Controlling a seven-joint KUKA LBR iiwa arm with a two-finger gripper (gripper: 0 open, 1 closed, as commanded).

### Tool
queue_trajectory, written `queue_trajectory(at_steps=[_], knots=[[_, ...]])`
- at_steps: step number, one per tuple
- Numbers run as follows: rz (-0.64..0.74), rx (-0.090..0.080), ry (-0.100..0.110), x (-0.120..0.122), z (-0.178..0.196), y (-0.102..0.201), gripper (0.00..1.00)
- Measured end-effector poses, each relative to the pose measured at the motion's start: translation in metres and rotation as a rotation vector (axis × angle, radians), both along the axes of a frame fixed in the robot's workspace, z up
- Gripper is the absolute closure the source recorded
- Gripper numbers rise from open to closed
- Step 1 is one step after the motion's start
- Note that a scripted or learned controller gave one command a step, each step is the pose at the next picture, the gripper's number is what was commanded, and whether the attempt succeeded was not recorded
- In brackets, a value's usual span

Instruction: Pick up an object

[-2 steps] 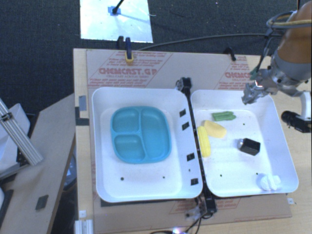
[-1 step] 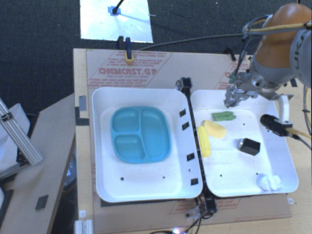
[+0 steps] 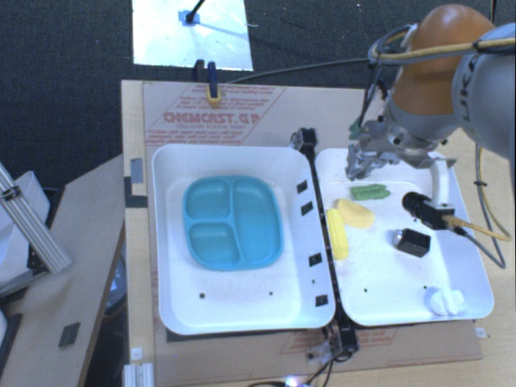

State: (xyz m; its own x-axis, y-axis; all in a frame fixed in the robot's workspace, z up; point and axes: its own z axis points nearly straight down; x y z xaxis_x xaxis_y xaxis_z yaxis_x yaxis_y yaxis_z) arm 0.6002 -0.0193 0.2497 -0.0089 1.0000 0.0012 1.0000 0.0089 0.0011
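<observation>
Two shallow white bins are set side by side on the worktop (image 3: 133, 127). No object is seen lifted from either, so the pick is judged not yet done: approach, closing and raising are all left.

Nearest the camera, a small white lump (image 3: 445, 301) lies in the lower right corner of the bin on the right of the frame (image 3: 387, 289). Farther up, a black block (image 3: 411, 242) lies toward that bin's right side. It is well apart from a long yellow piece (image 3: 337, 234) laid along the left wall. A rounder yellow piece (image 3: 355, 214) is placed just beside the long one's upper end; contact cannot be told.

The bin on the left (image 3: 242, 297) is occupied by a blue divided plate (image 3: 234, 222), laid flat at its middle.

Beyond the yellow pieces, a green piece (image 3: 370, 191) lies in the upper part of the right bin. The end effector (image 3: 360, 168) is held just above it in the frame. Whether it is spread or pressed together cannot be told, and nothing is seen gripped. The green piece is judged the likeliest target.
</observation>
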Motion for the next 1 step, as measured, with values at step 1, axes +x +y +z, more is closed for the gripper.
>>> queue_trajectory(at_steps=[1], knots=[[0.000,0.000,-0.001,-0.0040,0.0035,0.0499,1.00]])
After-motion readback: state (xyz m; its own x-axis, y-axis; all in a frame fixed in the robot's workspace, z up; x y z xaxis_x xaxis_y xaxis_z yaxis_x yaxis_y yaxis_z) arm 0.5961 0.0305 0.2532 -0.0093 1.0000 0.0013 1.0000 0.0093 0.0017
